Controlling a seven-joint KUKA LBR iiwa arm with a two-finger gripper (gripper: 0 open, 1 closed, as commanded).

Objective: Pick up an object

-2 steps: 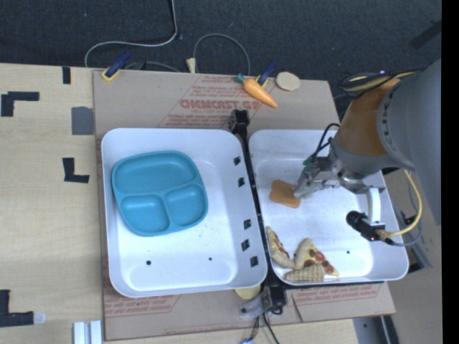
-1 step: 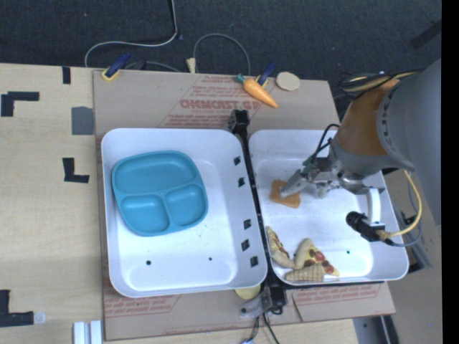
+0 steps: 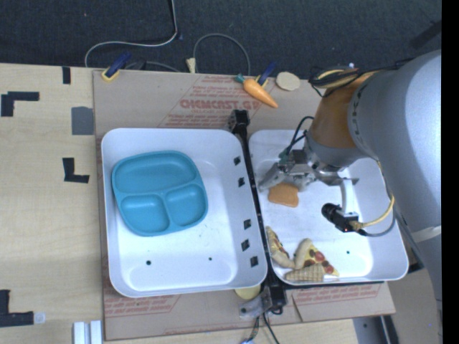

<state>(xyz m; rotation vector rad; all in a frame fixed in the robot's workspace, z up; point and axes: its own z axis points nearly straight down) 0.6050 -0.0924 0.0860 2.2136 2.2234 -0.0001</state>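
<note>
An orange wedge-shaped piece (image 3: 285, 196) lies on the floor of the right bin (image 3: 373, 192), near its left wall. My gripper (image 3: 285, 180) hangs just above and behind the piece, with its fingers (image 3: 267, 181) spread open to either side. Nothing is between them. Near the bin's front edge lie a toy pizza slice (image 3: 314, 258), a tan ridged piece (image 3: 304, 274) and a yellowish curved item (image 3: 277, 247).
The left bin (image 3: 115, 264) holds a blue divided plate (image 3: 159, 192). A black divider (image 3: 247, 192) separates the bins. Behind them on the cardboard lie a toy carrot (image 3: 259, 92) and a beige disc (image 3: 288, 82). The arm (image 3: 401, 120) covers the right bin's far right side.
</note>
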